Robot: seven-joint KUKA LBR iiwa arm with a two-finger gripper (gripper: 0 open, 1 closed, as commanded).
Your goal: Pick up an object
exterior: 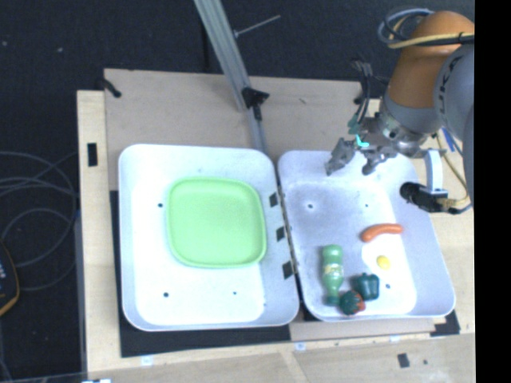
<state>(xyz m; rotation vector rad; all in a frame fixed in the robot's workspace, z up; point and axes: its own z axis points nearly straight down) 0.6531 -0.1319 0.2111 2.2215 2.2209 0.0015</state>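
Observation:
My gripper [353, 163] hangs over the back edge of the right bin [335, 206], open, with nothing between its two fingers. Well in front of it, in the bin's near right part, lie an orange sausage-shaped piece [381, 231], a fried egg toy [382, 260], a green bottle [331, 271] and a dark green and red pepper-like toy [359, 294]. All of these lie apart from the gripper.
The left bin [144, 214] holds a light green square plate [215, 222]. A grey pole [227, 50] slants up from between the bins at the back. Black clips [281, 234] sit on the seam between the bins.

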